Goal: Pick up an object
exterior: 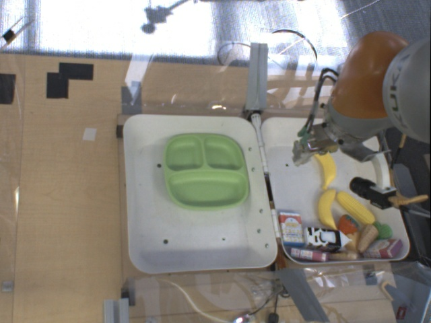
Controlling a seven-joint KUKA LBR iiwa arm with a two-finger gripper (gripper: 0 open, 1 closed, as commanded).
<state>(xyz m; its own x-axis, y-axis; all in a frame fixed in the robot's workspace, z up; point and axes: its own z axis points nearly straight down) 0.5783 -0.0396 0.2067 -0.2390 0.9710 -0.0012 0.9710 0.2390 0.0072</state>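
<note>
Crowded along the near edge of my right-hand shallow white bin [283,140] lie the small things: a red-and-white carton [291,226], a black-and-white packet [324,237], a pink tube [315,254] and a heap of toy food [367,237] toward the near right corner. Two yellow plastic bananas sit further in, one straight banana [328,169] near the bin's middle and a curved pair [342,208] just nearer the front. My gripper [308,145] hangs over the far part of this bin, just beside the upper tip of the straight banana; whether it is released or clenched I cannot tell, and I see nothing held. A green divided plastic tray [205,170] lies mid-way in the left-hand bin [145,200]. My worry: descending here, I could clip the banana's tip and nudge it away, or close on air, since it lies off to one side of me.
</note>
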